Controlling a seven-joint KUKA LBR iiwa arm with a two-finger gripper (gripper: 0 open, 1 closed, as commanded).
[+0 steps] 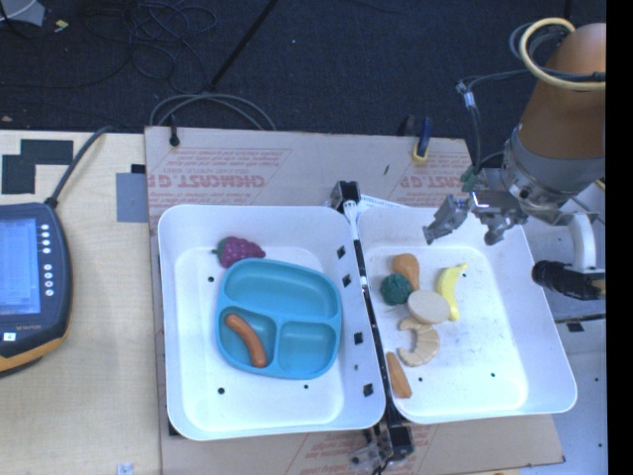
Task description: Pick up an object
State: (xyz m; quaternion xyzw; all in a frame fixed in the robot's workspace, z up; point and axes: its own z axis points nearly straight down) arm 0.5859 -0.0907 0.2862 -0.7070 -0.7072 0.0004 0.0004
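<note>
The right bin (514,364) holds a yellow banana (451,287), a dark green ball (396,288), an orange-brown piece (405,266), a pale round disc (428,307), a beige crescent (422,345) and an orange stick (398,375). My gripper (468,224) hangs above the bin's far edge, up and right of the banana. Its fingers (441,223) are spread apart, open, with nothing between them.
The left bin (188,364) carries a blue divided plate (280,317) with a sausage (247,337) in it, and purple grapes (237,250) behind the plate. A black divider (361,305) runs between the bins. A teach pendant (25,275) lies at far left.
</note>
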